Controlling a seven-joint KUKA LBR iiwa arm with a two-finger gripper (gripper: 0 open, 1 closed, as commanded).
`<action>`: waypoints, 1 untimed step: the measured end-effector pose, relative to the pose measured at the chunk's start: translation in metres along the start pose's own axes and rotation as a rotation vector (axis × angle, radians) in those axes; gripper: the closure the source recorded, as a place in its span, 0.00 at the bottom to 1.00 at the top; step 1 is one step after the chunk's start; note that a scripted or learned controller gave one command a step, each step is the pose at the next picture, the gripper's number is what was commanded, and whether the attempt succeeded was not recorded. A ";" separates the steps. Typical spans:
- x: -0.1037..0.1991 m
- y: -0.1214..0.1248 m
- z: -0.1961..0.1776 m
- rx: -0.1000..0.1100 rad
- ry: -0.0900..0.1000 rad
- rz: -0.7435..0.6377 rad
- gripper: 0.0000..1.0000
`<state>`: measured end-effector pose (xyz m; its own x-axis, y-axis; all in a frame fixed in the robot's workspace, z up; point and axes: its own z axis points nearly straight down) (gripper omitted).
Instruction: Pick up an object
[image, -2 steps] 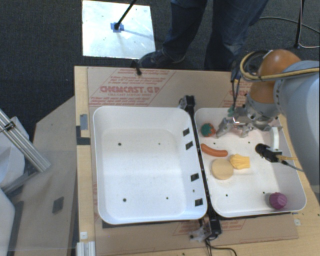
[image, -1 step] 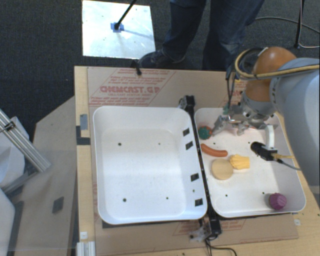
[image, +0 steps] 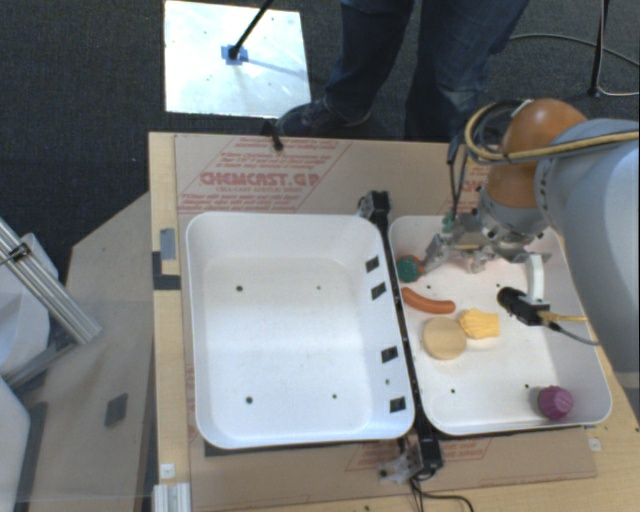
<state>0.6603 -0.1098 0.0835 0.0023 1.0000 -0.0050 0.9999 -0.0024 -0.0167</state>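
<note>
Cardboard sheet (image: 260, 165): covers table under both white bins.
Floor (image: 70, 80): dark carpet.
Claw (image: 455, 250): finger state indeterminate, above right bin (image: 590, 400).
Sausage (image: 428, 300): right bin, beside claw.

Glossy white plastic bins (image: 290, 420) on matt cardboard (image: 260, 170).

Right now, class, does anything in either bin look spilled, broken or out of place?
Nothing stands out. The hot dog, tan disc, yellow piece, green item and purple object lie loose but intact in the right bin.
</note>
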 end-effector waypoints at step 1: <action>0.009 -0.002 -0.002 -0.013 -0.014 0.000 0.00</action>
<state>0.6580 -0.1002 0.0854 0.0023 0.9998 -0.0194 1.0000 -0.0024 -0.0033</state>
